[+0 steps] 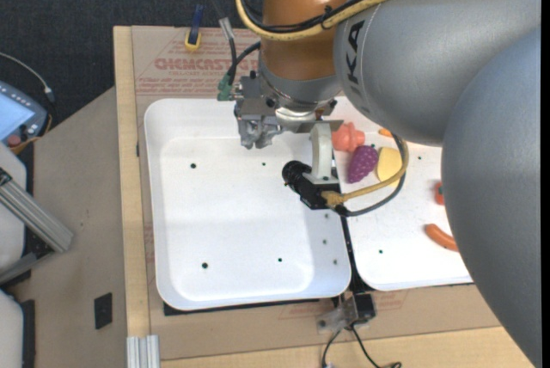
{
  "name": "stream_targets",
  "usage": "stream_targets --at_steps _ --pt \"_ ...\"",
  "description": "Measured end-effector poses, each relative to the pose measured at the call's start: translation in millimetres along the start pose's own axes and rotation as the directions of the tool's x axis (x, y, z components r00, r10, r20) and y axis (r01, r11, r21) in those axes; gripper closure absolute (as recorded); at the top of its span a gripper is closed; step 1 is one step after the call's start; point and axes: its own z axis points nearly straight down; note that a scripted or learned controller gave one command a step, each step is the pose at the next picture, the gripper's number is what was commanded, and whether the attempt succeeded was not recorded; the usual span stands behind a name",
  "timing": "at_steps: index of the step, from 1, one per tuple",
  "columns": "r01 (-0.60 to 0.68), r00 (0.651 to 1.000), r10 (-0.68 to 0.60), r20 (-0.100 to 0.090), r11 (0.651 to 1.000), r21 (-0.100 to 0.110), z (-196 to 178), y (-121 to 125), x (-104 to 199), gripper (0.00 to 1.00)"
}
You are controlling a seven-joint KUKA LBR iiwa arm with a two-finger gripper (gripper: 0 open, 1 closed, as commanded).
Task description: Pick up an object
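My gripper (257, 132) hangs over the far part of the left bin (160, 211), just below the orange wrist band (302, 5), and I see nothing under it but white floor. In the right bin (404, 273), near the divider, lie a pink toy (348, 137), a purple bunch of grapes (363, 162) and a yellow piece (391, 162). An orange piece (442, 236) and a red one (438, 195) peek out from under the arm farther right. The arm hides most of the right bin.
A black cable fitting (302, 181) with a yellow-tipped hose loops over the divider between the bins. The bins rest on a cardboard sheet (137, 100). A blue-and-yellow clip (194, 31) sits at its far edge. Metal framing (30, 211) stands at the left.
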Motion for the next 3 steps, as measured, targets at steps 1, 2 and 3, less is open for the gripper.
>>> stream_targets --at_steps 1,2,3 --pt "0.001 1.0 -0.001 0.0 1.0 -0.002 -10 0 0 1.0" --pt "0.0 1.0 0.0 -0.001 1.0 0.0 -57 -32 25 1.0" --pt "-0.006 1.0 0.006 0.005 1.0 0.012 2 -16 18 1.0"
